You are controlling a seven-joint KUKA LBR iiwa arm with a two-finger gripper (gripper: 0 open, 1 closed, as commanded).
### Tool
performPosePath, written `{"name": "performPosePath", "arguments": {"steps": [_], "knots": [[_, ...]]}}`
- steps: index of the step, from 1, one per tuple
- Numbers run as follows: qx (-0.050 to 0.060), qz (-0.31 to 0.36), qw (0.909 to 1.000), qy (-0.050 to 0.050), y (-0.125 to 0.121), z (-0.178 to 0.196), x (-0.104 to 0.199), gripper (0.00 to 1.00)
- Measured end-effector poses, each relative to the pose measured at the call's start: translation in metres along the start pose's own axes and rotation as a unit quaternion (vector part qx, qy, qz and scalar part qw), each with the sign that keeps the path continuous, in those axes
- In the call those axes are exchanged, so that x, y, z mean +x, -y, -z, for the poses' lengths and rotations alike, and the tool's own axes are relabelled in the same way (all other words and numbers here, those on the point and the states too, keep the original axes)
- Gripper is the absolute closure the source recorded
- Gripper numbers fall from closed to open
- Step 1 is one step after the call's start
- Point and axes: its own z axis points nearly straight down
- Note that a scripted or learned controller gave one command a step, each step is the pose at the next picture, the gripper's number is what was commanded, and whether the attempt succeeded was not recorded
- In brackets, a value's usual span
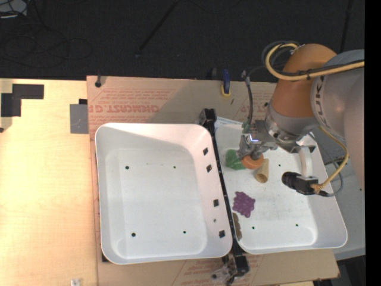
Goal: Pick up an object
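Pincer (253, 151) positioned low in right-hand bin (321, 231), just above green object (233, 159) and tan cone-shaped piece (262, 171), grip state not discernible, purple lump (243, 202) seen apart, nearer front.

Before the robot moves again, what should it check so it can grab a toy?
1. Gripper is over the right bin: ok.
2. Something to grab is close under it: ok, the green thing and orange thing lie right there.
3. Is it already holding something: cannot tell.
4. Target has room around it: not ok, the green thing, orange thing and tan tube crowd close together.
5. An easier pick is nearby: ok, the purple thing lies on its own, apart from the rest.
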Motion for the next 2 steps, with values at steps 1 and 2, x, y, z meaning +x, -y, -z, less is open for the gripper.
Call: {"name": "performPosePath", "arguments": {"steps": [1, 2], "knots": [[0.004, -0.005, 1.0000, 0.001, 0.036, -0.001, 0.009, 1.00], [0.004, -0.002, 1.0000, 0.000, 0.053, -0.001, 0.070, 1.00]]}}
